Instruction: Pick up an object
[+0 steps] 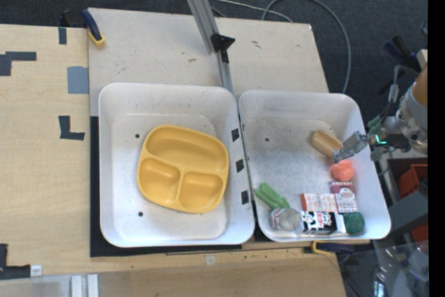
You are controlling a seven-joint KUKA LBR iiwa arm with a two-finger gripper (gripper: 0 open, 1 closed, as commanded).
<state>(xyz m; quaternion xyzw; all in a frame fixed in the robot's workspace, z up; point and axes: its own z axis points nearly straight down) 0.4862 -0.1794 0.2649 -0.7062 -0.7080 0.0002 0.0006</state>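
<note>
The right bin (292,108) holds a tan cylinder (323,142), an orange ball (341,170), a green toy (268,195), a clear cup (285,220), small printed cartons (327,203), a black-and-white box (320,222) and a green ball (354,223). My gripper (350,145) reaches in over the bin's right rim. It hangs just right of the tan cylinder and just above the orange ball. Nothing is visibly held in it.
The left bin (118,108) holds a yellow divided plate (183,168). A grey metal pole (201,3) slants down to the wall between the bins. The arm's wrist (410,123) stands outside the right rim. Cables lie on the dark floor behind.
</note>
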